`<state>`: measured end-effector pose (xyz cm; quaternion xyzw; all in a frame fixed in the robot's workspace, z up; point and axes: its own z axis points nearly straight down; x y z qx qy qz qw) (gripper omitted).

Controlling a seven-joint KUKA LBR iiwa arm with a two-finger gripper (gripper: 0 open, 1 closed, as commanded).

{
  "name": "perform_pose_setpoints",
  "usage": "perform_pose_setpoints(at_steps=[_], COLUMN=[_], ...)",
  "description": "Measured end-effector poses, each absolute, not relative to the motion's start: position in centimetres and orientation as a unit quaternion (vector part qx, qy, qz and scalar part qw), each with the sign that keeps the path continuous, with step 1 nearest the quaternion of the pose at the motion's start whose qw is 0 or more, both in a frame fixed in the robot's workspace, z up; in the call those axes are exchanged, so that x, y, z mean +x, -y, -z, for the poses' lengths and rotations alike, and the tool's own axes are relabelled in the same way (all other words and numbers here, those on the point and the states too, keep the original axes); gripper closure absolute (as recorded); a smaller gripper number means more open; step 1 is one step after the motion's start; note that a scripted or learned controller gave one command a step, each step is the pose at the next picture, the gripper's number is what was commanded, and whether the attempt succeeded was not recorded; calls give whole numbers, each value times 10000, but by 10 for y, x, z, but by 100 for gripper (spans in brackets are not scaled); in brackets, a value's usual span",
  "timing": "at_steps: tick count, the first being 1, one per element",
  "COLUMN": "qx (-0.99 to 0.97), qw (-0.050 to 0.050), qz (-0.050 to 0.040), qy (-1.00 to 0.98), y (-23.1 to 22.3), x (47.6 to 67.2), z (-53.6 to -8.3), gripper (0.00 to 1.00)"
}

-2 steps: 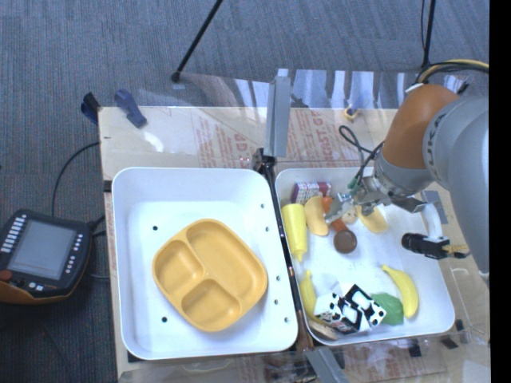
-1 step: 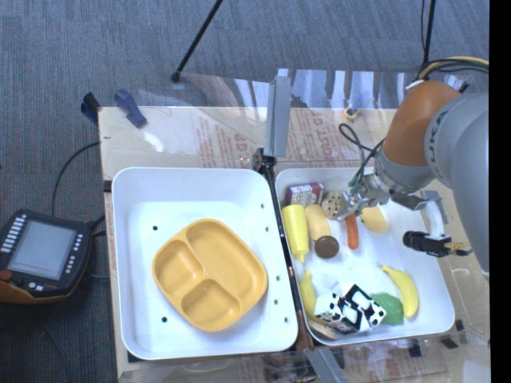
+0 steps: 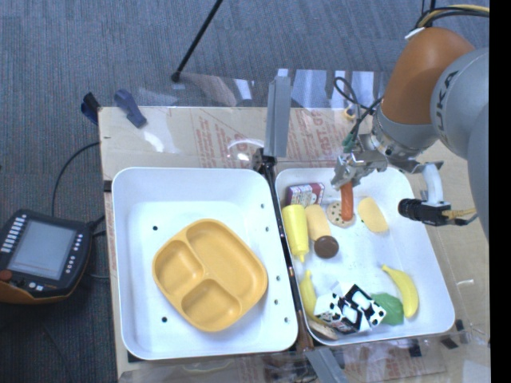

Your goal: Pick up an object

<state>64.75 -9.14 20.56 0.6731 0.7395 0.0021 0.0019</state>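
Carrot, an orange stick-shaped toy, is being held upright between the fingers of the gripper, above the far edge of the right bin; the grip appears narrow, pinched on the carrot's upper end, so the pick is judged to be under way.

Left to right:
- A pendant with a screen is lying on the floor, outside the bench's left edge.
- A yellow divided plate is sitting alone in the middle of the left bin, probably kept apart as a separate target.
- Along the right bin's left edge a yellow bottle is lying lengthwise, with a red carton near the far-left corner.
- A tan roll and a brown puck are lying just beside the bottle.
- A round slice is lying below the carrot's lower tip; contact cannot be told.
- A pale yellow lemon-like piece is resting to the right.
- A banana and a black-and-white item are lying toward the near edge.
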Motion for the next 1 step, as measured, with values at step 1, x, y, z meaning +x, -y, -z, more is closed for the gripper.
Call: perform_pose_setpoints(at_steps=[1], qx=[6722], qw=[-16], qz=[17], qy=[-7404], y=[91], x=[647], z=[-209], gripper=[100])
